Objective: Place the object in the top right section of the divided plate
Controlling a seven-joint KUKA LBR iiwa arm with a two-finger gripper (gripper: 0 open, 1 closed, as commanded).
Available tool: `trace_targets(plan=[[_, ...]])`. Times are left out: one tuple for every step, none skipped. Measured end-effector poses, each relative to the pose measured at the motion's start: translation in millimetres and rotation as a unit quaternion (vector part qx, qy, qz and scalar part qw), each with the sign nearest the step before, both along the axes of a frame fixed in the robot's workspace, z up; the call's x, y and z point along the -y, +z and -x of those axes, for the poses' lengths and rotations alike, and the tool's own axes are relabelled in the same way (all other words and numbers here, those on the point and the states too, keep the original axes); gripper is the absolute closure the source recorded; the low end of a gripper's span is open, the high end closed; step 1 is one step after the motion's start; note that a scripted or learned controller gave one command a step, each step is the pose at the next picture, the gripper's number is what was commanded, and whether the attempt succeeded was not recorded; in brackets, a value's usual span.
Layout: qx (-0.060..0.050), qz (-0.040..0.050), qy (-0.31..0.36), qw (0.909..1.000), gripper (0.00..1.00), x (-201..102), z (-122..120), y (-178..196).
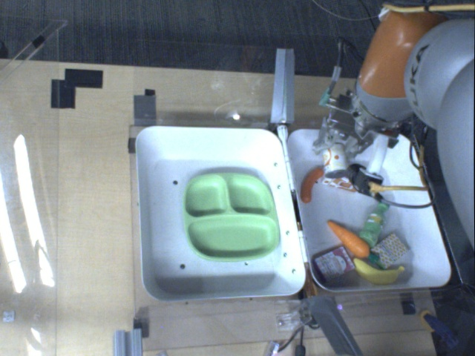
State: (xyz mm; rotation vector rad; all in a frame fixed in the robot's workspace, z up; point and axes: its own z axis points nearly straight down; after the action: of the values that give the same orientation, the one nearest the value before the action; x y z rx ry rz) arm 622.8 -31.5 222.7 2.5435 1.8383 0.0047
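A green divided plate [230, 215] lies in the left white bin [159, 199], with two small sections at the top and one long section below. Its top right section [247, 193] holds nothing. My gripper [336, 153] hangs over the upper left part of the right bin [438, 262], just above a small white and red item [340, 181]. A reddish sausage-shaped piece [309, 185] lies just left of the gripper, by the bin's left wall. The arm's wrist hides the gripper's tips.
Lower in the right bin lie a carrot [349, 239], a banana [378, 274], a green bottle [375, 225], a dark packet [334, 262] and a patterned packet [392, 249]. A metal divider [283, 87] runs between the bins.
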Motion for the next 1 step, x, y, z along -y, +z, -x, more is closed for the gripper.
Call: trace_targets(plan=[[-0.002,-0.0011,-0.025,0.9997,1.00,-77.4,30.9,-35.2]])
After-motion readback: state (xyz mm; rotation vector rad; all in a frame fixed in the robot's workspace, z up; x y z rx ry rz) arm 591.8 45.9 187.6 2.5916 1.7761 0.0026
